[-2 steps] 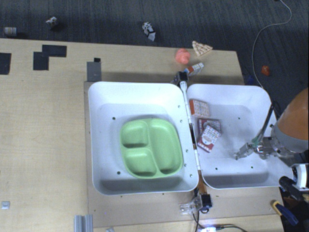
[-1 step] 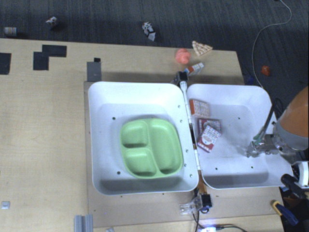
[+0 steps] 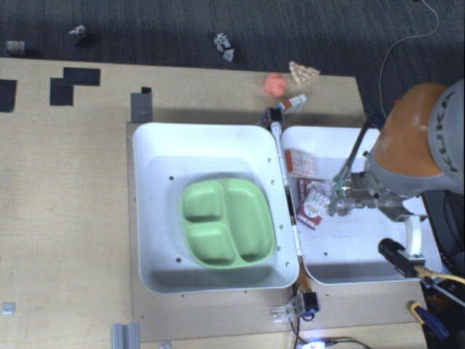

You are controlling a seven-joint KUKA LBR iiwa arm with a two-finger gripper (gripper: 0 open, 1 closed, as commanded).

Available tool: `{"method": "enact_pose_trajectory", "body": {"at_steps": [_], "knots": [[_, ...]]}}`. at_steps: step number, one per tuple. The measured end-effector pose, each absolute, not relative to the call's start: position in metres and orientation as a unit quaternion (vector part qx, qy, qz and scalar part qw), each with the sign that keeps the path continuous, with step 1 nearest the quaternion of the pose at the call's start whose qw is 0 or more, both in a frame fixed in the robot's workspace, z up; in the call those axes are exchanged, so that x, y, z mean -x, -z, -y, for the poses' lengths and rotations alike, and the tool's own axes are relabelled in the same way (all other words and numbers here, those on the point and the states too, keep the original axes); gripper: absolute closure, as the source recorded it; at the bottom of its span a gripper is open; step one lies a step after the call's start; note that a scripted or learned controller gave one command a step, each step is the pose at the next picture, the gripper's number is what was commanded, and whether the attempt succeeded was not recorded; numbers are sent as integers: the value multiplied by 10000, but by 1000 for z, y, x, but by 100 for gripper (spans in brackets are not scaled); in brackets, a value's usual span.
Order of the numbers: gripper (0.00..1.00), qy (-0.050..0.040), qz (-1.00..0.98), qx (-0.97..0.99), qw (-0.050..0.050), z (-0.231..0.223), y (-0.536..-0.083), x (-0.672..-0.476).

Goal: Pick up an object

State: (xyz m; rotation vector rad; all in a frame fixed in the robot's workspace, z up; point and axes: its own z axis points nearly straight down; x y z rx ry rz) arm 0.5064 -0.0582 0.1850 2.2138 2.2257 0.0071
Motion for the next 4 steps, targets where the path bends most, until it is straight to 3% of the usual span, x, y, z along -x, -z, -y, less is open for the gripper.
{"method": "enact_pose_trajectory", "body": {"at_steps": [1, 2, 3, 4], "knots": [[0, -16, -7084, -7058, 13, 59, -185, -506], [0, -1, -7079, -7063, 0, 82, -118, -518], [0, -35, -7083, -7059, 33, 95, -87, -490], [100, -52, -7087, -7055, 65, 95, -99, -492]]}}
